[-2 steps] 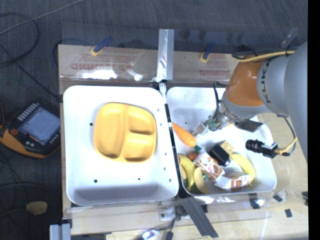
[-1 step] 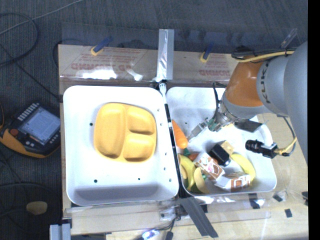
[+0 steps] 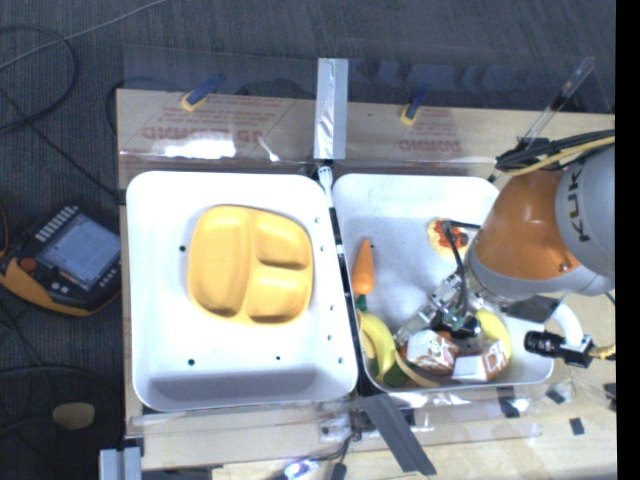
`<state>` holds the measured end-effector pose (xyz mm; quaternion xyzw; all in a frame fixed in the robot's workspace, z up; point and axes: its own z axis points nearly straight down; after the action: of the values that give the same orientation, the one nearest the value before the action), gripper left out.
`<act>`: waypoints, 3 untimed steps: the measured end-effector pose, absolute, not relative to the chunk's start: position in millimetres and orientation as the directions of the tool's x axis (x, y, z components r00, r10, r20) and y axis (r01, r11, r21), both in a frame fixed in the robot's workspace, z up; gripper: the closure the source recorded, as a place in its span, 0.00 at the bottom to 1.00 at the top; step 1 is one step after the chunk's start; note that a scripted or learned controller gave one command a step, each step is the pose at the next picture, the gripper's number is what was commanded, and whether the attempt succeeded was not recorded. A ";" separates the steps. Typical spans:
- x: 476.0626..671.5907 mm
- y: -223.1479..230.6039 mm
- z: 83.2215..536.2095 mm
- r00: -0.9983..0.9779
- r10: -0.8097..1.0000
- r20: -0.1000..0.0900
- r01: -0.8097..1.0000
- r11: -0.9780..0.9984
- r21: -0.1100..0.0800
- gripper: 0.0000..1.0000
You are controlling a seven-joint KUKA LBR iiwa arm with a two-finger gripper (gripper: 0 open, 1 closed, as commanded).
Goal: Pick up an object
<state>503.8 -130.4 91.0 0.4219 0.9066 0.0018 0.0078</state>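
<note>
The gripper [image 3: 447, 315] hung low in the frame's lower right, over toys crowded along the right bin's [image 3: 400, 200] bottom edge; its grip could not be told. A carrot [image 3: 363, 267] lay by the divider, with bare floor above

glossy white plastic bins [image 3: 150, 298], a smooth yellow plastic tray [image 3: 250, 263], bare wooden bench [image 3: 470, 133].

Left bin [image 3: 150, 268]: the yellow divided tray [image 3: 250, 263] fills the middle; bare floor runs round it, widest along the near wall.
Right bin [image 3: 400, 193]: far half bare, apart from the carrot [image 3: 363, 266] by the dividing wall.
Right bin, near end: bananas [image 3: 377, 343] and cartons [image 3: 432, 351] packed close, the claw [image 3: 445, 313] and arm above them.
</note>
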 end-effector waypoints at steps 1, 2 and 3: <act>572.7 -101.2 90.5 -0.577 0.817 -0.012 0.816 0.577 0.011 0.00; 573.3 -100.3 100.6 -0.578 0.816 -0.010 0.816 0.578 0.012 1.00; 583.8 -128.2 132.8 -0.026 1.000 -0.004 1.000 0.026 -0.003 1.00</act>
<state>583.8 -128.2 132.8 0.6979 0.7161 -0.0024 0.0002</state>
